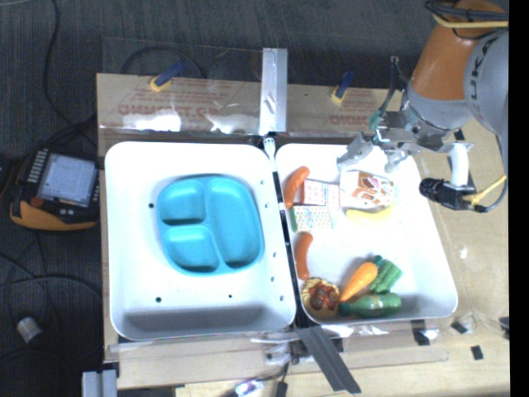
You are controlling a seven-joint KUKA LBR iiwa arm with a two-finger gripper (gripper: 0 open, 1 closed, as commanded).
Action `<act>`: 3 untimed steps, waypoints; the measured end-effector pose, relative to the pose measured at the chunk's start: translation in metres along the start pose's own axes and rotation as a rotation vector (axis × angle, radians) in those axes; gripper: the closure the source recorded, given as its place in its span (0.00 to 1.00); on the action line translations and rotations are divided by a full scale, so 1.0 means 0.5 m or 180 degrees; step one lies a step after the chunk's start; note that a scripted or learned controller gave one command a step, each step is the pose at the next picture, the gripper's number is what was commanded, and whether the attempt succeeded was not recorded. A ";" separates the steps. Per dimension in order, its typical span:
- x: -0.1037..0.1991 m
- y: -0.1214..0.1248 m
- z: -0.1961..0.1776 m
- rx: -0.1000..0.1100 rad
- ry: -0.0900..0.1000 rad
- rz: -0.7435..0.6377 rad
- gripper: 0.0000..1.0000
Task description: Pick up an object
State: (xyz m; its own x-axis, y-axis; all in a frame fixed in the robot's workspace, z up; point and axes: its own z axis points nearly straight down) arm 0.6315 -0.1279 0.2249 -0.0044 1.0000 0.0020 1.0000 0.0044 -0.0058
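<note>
In the right bin (430,246) we see a small white packet (366,190) with a picture printed on it. It lies on something pale yellow, near the far side of that bin. The claw (374,149) hangs right above the packet's far edge. We cannot tell if the claw is clenched or released, and we see nothing held in it. The print on the packet is too small for us to read.

Just left of the packet lie two little cards (316,205), one red and white, one with green dots. Their writing is too small to read too. Left of the cards, by the wall between the bins, lies an orange sausage (295,183). A second sausage (303,253) lies nearer to us along the same wall.

Nearer to us than the packet we see a toy carrot (359,279), a green vegetable (374,304) and a round brown food (321,294) in the near corner.

The left bin (132,304) holds a blue tray (207,223) with three parts.

Far from the packet, past the left bin, a small gadget with a screen (59,184) sits off the counter (207,98). The counter's far strip has faint red letters that we cannot read.
</note>
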 end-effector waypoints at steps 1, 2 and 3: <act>-0.043 -0.088 0.144 0.0002 -0.0002 -0.0219 0.00; -0.023 -0.137 -0.024 -0.0006 0.0001 -0.0494 0.00; -0.021 -0.295 0.123 0.0001 0.0003 -0.0912 0.00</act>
State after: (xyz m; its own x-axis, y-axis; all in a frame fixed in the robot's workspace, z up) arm 0.4837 -0.1392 0.1642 -0.2869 0.9579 0.0044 0.9579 0.2870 -0.0052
